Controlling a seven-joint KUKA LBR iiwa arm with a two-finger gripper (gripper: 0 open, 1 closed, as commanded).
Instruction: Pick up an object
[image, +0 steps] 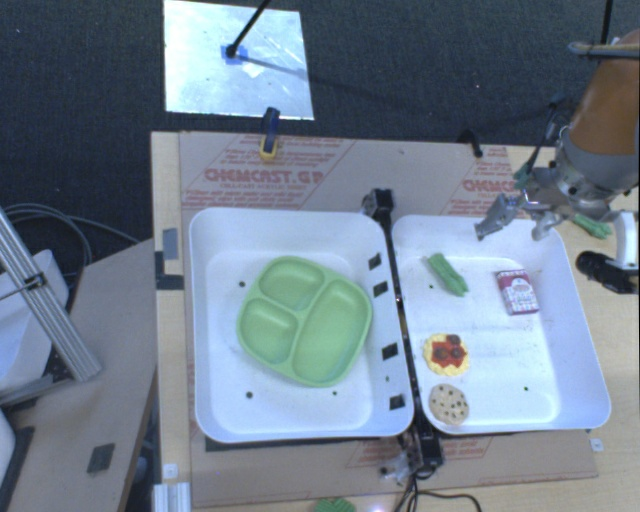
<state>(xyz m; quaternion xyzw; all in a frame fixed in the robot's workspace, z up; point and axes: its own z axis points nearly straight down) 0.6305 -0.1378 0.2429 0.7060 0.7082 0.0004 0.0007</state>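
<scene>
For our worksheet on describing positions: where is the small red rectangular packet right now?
The small red rectangular packet lies flat in the right-hand white bin, near its right wall, to the right of the green pod-shaped toy and below the gripper.

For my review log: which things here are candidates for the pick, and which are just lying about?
Belong to the job:
gripper, above the right bin's far edge
green pod
red packet
toy pizza
cookie

Lying about:
green divided plate in the left bin
clamp at the bench's far edge
</scene>
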